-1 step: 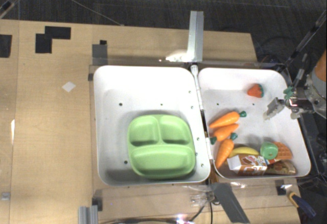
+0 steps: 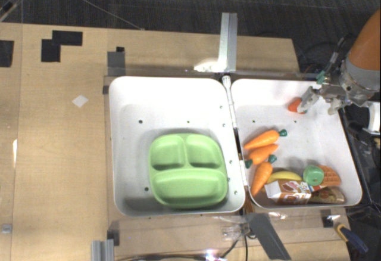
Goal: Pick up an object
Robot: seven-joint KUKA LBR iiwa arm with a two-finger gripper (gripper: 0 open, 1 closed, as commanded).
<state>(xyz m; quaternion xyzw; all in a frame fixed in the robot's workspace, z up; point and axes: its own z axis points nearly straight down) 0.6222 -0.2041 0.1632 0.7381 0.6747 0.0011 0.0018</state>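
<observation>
The arm (image 2: 364, 57) was grey, with a wide orange band around it near the wrist. Thin dark cables ran along its side. At the end sat a small grey metal gripper (image 2: 320, 101) with a tiny green spot.

Pale wooden table (image 2: 53, 152) carrying two shallow white plastic bins side by side, left bin (image 2: 125, 134) and right bin (image 2: 333, 152), with black square markings (image 2: 59, 45) on its far-left surface.
</observation>
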